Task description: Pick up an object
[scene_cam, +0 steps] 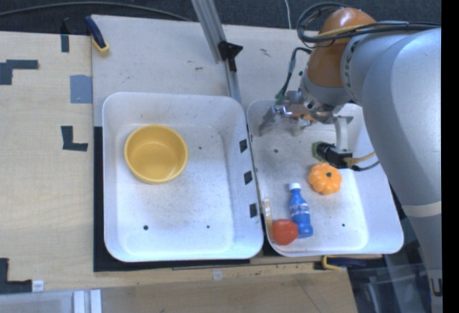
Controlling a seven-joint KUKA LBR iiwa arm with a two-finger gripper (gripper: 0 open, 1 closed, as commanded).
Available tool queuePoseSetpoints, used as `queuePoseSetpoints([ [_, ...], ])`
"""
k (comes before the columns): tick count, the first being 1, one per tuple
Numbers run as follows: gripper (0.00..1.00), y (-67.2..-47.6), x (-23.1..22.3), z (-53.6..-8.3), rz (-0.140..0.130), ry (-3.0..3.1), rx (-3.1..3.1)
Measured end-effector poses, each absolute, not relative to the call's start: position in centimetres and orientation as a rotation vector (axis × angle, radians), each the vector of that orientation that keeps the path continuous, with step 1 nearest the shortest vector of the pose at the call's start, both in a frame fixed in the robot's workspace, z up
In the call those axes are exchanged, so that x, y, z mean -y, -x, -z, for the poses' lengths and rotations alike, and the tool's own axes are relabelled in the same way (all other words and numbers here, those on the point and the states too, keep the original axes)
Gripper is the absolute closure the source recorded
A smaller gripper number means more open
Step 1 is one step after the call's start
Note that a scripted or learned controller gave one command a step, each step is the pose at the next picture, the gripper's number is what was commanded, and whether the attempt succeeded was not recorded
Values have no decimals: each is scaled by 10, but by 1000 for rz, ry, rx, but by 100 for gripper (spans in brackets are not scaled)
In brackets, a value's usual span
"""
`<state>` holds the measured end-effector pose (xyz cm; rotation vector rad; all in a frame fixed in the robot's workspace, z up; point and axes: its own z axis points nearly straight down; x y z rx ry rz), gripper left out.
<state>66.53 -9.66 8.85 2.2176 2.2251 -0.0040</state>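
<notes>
claw (281,120) above right bin (380,232), blue bottle (299,209)

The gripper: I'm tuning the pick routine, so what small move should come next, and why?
Probably shift the gripper toward the orange pumpkin toy before descending. It sits at the far end of the right bin over bare floor, while the pumpkin, blue bottle and red ball lie nearer the camera.

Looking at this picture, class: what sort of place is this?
Probably a robotics lab test bench: a grey arm reaches over two white bins, which hold toy-like items such as a yellow bowl and a small pumpkin.
</notes>
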Motion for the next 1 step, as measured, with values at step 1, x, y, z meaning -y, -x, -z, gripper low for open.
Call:
queuePoseSetpoints([
  [1, 100, -665, 96, -99, 5, -2216, -2227],
])
